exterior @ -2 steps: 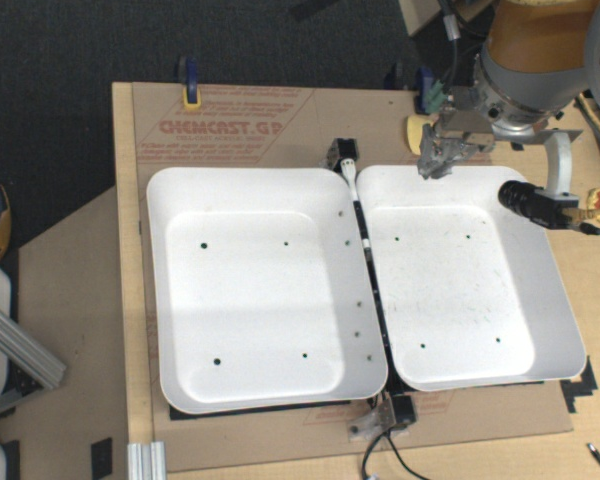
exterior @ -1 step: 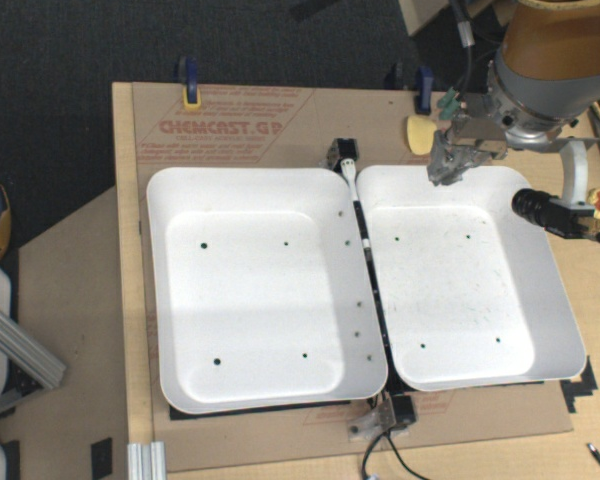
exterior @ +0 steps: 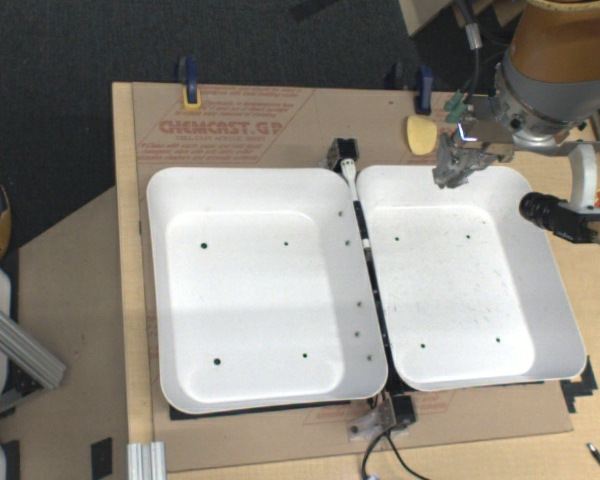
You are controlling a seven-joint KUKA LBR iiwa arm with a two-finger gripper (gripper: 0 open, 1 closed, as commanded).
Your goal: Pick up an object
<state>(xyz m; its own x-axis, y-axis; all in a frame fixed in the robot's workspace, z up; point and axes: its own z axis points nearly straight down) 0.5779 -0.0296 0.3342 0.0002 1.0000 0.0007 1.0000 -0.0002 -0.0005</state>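
Grey arm (exterior: 558, 63) entering from upper right, orange band above the wrist toward the top edge. Wrist angled down and leftward, cables trailing along its left side. Gripper (exterior: 452, 173) at the lower end of the wrist, pointing downward; fingertips small and dark against the background, their spacing not discernible.

The arm (exterior: 560, 38) is a thick rounded column, orange across its broad upper band and grey beneath, where it narrows into a pale metal wrist ring. Below that ring sits a cluttered grey gripper (exterior: 458, 165), small and dark-metalled, with a speck of green and a bright bluish glint just above the jaws. Black cables run down beside the orange band toward the wrist. A white bracket with a black cylindrical piece (exterior: 555, 213) juts out beside the jaws.
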